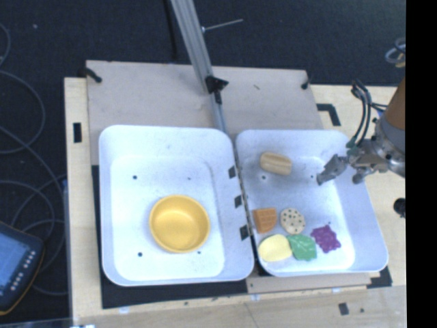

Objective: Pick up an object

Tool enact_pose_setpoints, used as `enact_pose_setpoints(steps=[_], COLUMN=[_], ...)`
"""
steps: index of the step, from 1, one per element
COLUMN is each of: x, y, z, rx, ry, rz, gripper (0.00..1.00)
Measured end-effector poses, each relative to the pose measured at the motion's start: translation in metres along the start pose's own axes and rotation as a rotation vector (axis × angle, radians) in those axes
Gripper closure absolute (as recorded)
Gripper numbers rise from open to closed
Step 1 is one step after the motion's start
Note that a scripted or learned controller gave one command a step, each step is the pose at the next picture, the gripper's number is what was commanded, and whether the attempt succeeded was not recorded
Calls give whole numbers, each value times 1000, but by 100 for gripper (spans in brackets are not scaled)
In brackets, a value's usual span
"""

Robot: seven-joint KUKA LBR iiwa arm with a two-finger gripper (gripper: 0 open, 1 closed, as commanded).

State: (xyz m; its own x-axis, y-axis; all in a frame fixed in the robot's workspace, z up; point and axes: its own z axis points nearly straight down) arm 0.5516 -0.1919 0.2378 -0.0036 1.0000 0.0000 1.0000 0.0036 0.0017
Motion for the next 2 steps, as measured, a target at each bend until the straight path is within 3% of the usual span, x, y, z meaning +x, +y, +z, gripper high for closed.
enact_pose_setpoints(steps=[1,2], x=[0,0], y=[0,-10], z=[0,55], rx=[0,6], ry=[0,-1], rz=[1,4], gripper=[0,0])
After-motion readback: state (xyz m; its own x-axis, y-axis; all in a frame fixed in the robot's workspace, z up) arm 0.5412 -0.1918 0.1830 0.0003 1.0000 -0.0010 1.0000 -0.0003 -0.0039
